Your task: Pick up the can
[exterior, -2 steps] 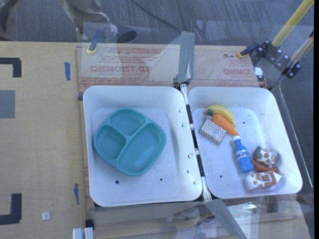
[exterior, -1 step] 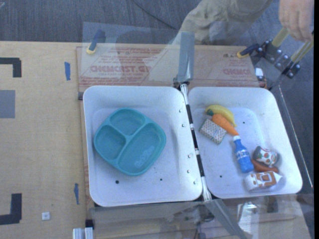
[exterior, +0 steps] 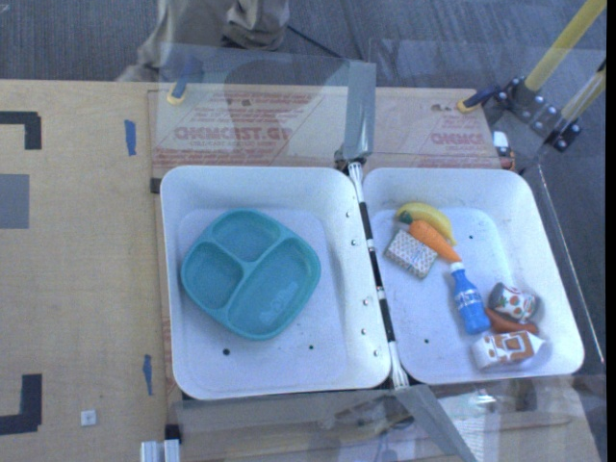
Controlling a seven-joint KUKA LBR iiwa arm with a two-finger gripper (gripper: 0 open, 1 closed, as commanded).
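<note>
**Can lies in the right bin's near right corner**

Two shallow white bins sit side by side on the bench (exterior: 77, 258). The left bin (exterior: 192, 354) holds a teal divided plate (exterior: 250, 273) with three compartments, lying flat a little left of the bin's middle.

The right bin (exterior: 549, 248) holds all the small things. The can (exterior: 513, 302), dark grey with a white and red label, lies toward the right wall in the near half of the bin. It appears tipped rather than upright, though how it rests is hard to tell. Just below it is a small red-orange piece (exterior: 510, 323), touching or nearly touching it, and too small to identify. Nearer the front rim lies a white and orange packet (exterior: 507, 349), close beside that piece.

Just left of the can, a blue bottle (exterior: 468, 299) with a white cap lies on its side, its cap pointing toward the far rim. Further back, a carrot (exterior: 435, 241) lies at a slant with its tip close to the bottle's cap. A banana (exterior: 423, 218) curves just behind the carrot. A patterned block (exterior: 411, 254) rests just left of the carrot, near the wall between the bins.

Whether the claw is apart or together cannot be told.
</note>
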